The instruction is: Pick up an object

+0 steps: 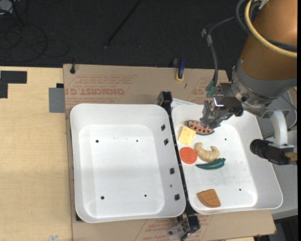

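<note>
Both bins, left bin and right bin, are plain white with small dark dots on their floors. The right bin holds: a pale yellow cheese wedge; a red-orange disc; a beige croissant shape; a dark green chili pepper; a tan-orange bread slice; and a brown slice with pink spots. The arm is grey with an orange band. The bench board is light brown with red printing.

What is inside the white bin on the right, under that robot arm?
The right bin holds a yellow cheese wedge, watermelon slice, orange disc, croissant, green chilli and toast-like piece. The gripper covers the slice's far end.
</note>
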`<control>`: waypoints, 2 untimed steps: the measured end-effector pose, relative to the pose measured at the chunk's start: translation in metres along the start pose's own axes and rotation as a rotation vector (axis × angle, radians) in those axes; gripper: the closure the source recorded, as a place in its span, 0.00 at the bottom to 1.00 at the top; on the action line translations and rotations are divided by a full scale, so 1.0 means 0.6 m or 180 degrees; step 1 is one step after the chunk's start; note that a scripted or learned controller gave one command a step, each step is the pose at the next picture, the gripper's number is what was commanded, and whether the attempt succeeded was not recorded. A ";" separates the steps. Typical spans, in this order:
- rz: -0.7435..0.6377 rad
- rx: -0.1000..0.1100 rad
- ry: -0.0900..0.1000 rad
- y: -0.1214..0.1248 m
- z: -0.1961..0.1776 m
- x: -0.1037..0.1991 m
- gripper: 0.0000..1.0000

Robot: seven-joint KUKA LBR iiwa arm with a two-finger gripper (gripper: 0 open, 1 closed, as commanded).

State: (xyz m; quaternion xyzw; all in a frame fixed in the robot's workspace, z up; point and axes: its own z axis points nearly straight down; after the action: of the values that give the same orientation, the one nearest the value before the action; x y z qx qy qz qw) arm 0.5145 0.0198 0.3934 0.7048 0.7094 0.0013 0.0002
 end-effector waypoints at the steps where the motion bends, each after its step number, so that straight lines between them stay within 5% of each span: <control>1: 0.0003 -0.0001 -0.0001 0.068 -0.060 0.093 1.00; 2: -0.0001 -0.0012 0.0004 0.088 -0.196 0.199 1.00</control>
State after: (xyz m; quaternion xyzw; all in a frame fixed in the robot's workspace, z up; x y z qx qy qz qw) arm 0.5665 0.1393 0.5113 0.7047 0.7095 0.0030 0.0011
